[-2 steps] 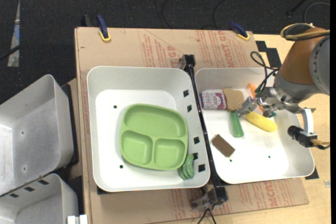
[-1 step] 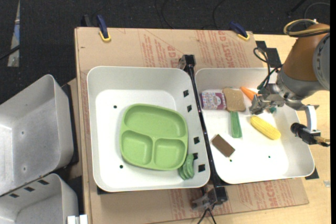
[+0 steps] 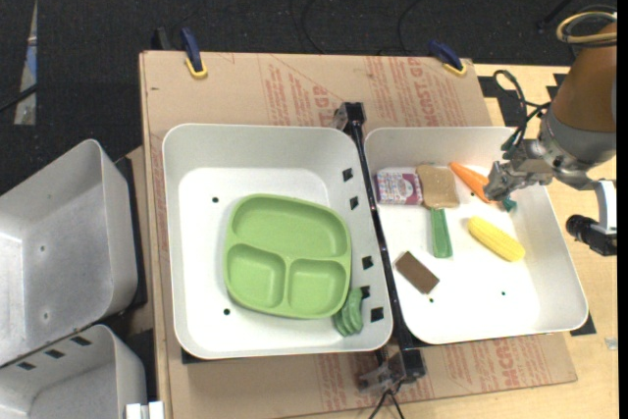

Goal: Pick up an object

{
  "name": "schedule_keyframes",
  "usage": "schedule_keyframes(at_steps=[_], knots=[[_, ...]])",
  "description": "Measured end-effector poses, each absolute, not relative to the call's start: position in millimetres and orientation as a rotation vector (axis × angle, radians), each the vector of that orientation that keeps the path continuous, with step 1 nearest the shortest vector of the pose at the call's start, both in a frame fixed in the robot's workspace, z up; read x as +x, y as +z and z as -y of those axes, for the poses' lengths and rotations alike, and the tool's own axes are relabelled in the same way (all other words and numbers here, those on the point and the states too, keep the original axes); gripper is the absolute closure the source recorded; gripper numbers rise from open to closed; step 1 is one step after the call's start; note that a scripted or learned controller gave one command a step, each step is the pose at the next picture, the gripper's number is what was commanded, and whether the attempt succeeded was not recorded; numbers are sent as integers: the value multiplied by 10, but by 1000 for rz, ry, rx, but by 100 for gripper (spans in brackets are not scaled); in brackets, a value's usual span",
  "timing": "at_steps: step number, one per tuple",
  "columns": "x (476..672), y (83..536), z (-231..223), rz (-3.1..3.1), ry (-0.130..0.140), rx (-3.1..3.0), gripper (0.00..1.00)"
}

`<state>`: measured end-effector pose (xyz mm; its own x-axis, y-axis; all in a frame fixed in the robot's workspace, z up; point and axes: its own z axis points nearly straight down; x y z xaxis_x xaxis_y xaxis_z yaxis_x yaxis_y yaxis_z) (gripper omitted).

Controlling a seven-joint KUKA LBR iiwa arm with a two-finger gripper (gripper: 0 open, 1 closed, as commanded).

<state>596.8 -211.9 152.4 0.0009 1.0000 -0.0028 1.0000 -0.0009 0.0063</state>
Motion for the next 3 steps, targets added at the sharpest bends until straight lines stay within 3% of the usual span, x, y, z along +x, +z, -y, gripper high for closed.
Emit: schedule_keyframes(at_steps=[2,3], knots=[[5991,2607,2143,-2220,4,2213,100],[6139,2592,1690,-2228,4,2212,100]])
